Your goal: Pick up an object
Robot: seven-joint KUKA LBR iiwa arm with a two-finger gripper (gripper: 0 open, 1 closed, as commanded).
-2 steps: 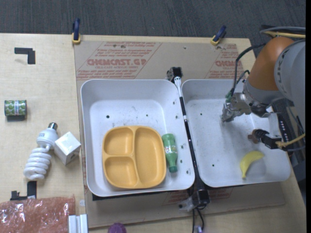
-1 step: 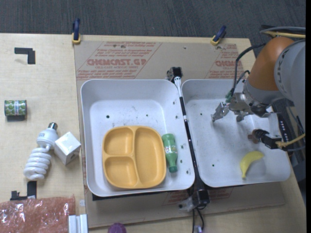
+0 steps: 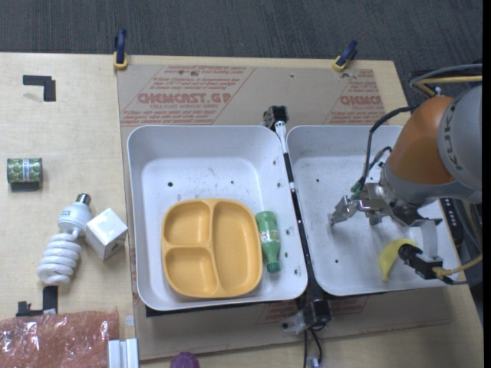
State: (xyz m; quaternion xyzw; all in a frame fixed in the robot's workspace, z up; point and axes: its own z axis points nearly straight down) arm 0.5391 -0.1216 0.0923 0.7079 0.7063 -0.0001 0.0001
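Over the right bin [image 3: 337,271], the claw [image 3: 343,210] hangs with fingers spread, pinching nothing. A yellow banana [image 3: 389,257] lies at its four o'clock, near but apart, on the bin floor.

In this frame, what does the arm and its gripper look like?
The arm is grey with a rounded orange band above the wrist. Thin dark and green cables loop around the wrist. The gripper is small, bare metal, ending in slim silvery jaws.
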